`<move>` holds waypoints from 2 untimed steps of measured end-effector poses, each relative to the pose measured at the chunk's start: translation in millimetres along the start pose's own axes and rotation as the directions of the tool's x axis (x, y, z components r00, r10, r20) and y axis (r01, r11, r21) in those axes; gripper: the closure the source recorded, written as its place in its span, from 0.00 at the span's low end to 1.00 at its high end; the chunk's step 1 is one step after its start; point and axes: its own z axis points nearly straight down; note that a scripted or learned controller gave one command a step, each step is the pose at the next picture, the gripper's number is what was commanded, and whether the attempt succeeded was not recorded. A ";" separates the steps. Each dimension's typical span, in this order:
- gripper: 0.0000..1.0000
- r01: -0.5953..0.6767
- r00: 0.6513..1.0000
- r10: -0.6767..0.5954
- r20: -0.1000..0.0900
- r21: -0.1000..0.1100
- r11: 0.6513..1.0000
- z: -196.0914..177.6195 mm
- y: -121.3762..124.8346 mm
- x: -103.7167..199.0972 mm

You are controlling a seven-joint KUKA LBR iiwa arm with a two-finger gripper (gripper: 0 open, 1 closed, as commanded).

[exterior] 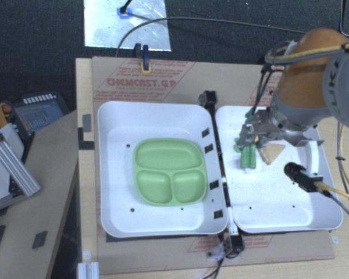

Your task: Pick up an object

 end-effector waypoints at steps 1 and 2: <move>1.00 0.000 1.000 0.000 0.001 -0.001 1.000 8.8 10.1 53.8; 1.00 -0.001 1.000 0.001 0.001 -0.003 1.000 13.0 35.5 92.0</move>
